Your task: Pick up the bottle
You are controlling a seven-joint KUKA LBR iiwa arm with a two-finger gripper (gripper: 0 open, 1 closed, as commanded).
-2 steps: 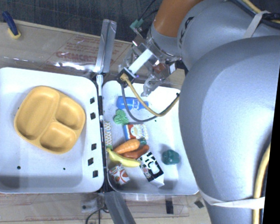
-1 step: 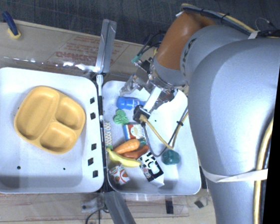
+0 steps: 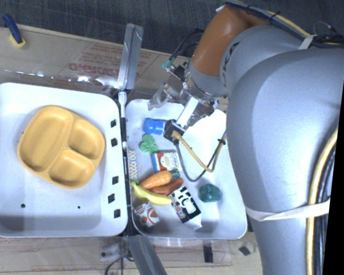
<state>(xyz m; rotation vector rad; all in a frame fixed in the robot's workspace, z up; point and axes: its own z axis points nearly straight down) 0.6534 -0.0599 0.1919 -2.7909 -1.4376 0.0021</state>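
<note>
Bottle (image 3: 191, 211) sits lower centre of frame, in the right bin (image 3: 231, 228), lying tilted beside the banana (image 3: 150, 195): small, white with black print. Gripper (image 3: 176, 112) hangs at the bin's upper end above the blue cup (image 3: 154, 126); I can't tell its finger state. I'd shift it down-frame, past the carrots (image 3: 161, 181), and descend across the bottle's narrow width.

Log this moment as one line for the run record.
task: pick up bottle | gripper: above right bin, near blue cup | yellow tray: left bin
</note>
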